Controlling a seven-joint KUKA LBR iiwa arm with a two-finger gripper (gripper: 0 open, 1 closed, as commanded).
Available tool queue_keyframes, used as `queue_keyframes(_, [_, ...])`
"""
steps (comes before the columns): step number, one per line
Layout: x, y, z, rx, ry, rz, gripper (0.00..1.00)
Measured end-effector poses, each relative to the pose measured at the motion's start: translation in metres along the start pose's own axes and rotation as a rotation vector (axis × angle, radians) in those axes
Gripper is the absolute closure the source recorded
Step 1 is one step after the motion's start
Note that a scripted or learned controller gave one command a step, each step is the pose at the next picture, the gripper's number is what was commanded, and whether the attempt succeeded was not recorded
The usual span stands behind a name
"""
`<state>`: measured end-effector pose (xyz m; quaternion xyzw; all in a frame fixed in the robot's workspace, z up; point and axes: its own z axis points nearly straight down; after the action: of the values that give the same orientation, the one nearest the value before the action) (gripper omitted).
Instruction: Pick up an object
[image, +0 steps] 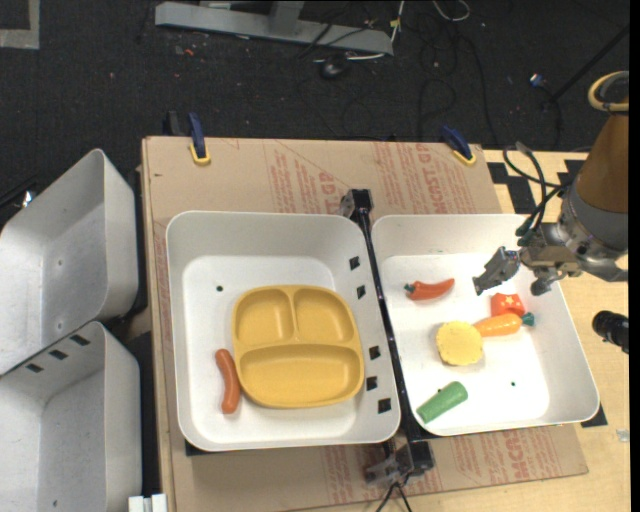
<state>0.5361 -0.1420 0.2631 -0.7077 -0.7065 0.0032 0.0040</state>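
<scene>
Dark speckled floor (90, 80) strewn with black cables (440, 90); brown cardboard-covered tabletop (270, 180); spare white bins (60, 300) stacked at left.

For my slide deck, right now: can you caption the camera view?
Grey arm's two-finger gripper hovers open over the right white bin of toy foods; yellow divided plate fills the left bin.

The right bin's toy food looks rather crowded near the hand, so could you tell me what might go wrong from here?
1. The red tomato piece, carrot and yellow round piece sit bunched, so the hand may nudge or grab two.
2. The hand hovers near the right bin's far wall and could clip it.
</scene>
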Motion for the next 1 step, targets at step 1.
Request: queue_keyframes(1, [0.0002, 0.0019, -0.0046, -0.009, -0.002, -0.002, 0.0])
